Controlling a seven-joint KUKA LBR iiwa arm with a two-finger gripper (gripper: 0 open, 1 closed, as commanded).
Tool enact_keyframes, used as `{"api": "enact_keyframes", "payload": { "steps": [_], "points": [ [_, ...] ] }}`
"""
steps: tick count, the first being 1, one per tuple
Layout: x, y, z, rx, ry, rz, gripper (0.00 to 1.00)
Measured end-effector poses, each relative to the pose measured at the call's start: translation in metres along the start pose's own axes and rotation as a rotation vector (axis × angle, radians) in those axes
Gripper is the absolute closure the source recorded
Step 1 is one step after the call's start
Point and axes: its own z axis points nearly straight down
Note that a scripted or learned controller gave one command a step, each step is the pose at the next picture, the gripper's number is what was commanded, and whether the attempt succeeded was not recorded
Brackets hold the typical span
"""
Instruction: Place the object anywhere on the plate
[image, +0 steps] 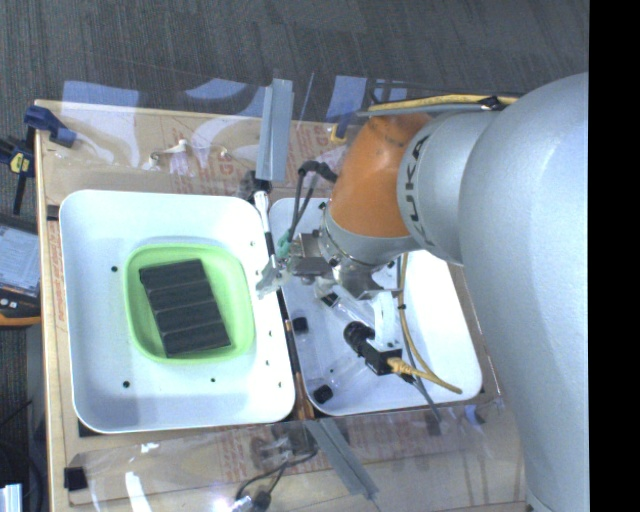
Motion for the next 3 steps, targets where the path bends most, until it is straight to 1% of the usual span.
{"api": "enact_keyframes", "payload": {
  "steps": [1, 2, 3],
  "points": [
    [-0.089, -0.022, -0.024, -0.002, 0.0, -0.058, 0.0],
    [-0.166, -0.009, -0.001, -0.002, 0.0, -0.252, 0.0],
    [-0.182, 0.009, -0.031, -0.003, 0.001, -0.329, 0.0]
  ]
}}
